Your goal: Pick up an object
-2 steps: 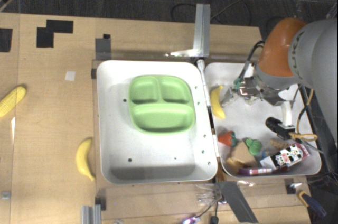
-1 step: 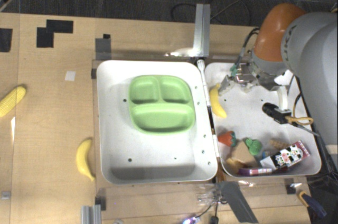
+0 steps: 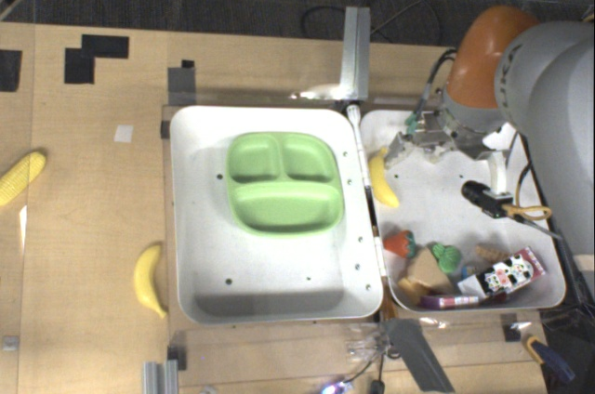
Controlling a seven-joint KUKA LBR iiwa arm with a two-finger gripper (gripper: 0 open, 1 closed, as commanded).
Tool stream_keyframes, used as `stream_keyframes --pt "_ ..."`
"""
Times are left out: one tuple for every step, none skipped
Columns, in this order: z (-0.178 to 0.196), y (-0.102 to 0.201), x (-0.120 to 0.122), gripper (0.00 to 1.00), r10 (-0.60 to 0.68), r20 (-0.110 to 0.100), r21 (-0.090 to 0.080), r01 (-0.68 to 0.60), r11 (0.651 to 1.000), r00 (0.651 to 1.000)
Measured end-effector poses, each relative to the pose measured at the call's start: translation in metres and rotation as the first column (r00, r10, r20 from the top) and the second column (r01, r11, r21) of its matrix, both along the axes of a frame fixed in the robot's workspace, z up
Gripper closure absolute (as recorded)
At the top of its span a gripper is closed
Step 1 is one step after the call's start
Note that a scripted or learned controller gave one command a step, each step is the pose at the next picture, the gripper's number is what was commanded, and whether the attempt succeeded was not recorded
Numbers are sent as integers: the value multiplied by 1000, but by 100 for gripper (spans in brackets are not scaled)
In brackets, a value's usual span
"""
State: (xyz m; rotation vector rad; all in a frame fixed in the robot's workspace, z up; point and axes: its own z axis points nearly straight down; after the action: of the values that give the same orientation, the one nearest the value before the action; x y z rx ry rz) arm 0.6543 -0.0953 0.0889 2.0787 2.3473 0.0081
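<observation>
Nearest you, front corner of the right-hand bin (image 3: 437, 197) holds a heap: red-white-black box (image 3: 509, 276), purple marker (image 3: 437, 299), tan block (image 3: 423, 269), green piece (image 3: 446, 255), red piece (image 3: 398, 243). Left-hand bin (image 3: 200, 271) carries a green divided plate (image 3: 284, 180). On the bench outside it you've got a loose banana (image 3: 149, 279) & farther left a corn cob (image 3: 20, 178). Further back in the right-hand bin, a second banana (image 3: 379, 183) lies along the left wall. Gripper (image 3: 414, 141) hangs just behind that, nr the back wall; can't tell if it's open or closed.
</observation>
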Motion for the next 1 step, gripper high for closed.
stream_keyframes --pt "99 37 16 0 72 1 -1 -72 997 997"
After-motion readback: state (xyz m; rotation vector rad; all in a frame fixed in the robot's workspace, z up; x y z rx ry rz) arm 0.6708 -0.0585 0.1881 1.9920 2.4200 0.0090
